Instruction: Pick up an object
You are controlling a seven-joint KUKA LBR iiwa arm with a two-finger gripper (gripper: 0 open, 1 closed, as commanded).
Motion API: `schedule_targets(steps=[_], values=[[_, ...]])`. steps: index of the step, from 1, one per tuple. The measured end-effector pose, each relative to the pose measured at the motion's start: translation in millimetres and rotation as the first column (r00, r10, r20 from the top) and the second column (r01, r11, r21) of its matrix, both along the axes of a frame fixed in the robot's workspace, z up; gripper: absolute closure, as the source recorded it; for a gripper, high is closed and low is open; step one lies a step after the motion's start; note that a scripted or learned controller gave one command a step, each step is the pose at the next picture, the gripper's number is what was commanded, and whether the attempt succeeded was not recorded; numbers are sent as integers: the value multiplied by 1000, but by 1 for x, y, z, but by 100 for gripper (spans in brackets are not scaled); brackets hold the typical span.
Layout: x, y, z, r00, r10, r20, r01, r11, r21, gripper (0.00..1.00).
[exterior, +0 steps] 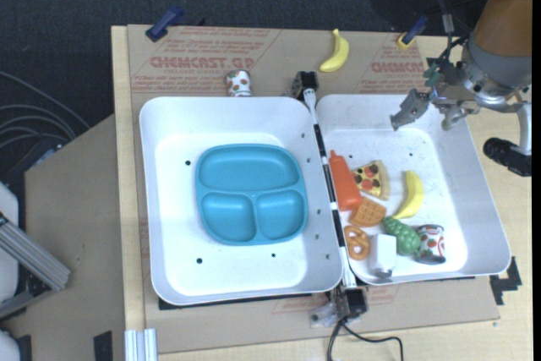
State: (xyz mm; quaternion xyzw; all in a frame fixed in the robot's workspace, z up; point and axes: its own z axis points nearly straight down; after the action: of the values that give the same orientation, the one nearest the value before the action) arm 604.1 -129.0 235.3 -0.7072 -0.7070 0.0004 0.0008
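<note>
The right bin (461, 156) holds a cluster of toy food in its near half: an orange carrot (342, 182), a pizza slice (370, 177), a yellow banana (412, 195), a waffle piece (368, 214), a pretzel (357, 243), a white cup (385, 253), green broccoli (401, 234) and a red, white and black item (432, 243). My gripper (427, 114) hangs above the bin's far part, well behind the cluster. It is open, its fingers spread with nothing between them.
The left bin (165, 182) carries a blue divided plate (251, 192). On the board behind the bins lie a second banana (336, 53) and a small patterned can (239, 82). Blue clips (163, 24) sit at the board's far edge.
</note>
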Motion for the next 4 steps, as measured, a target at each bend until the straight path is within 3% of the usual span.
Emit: schedule_targets(steps=[1, 2, 3, 4], values=[[17, -18, -151, 1000, -1, 1, 1, 1000, 0, 0], [63, 25, -150, 1000, 1, 3, -1, 1000, -1, 0], [63, 25, -140, 1000, 2, 5, -2, 1000, -1, 100], [63, 25, -140, 1000, 2, 4, -2, 1000, -1, 0]])
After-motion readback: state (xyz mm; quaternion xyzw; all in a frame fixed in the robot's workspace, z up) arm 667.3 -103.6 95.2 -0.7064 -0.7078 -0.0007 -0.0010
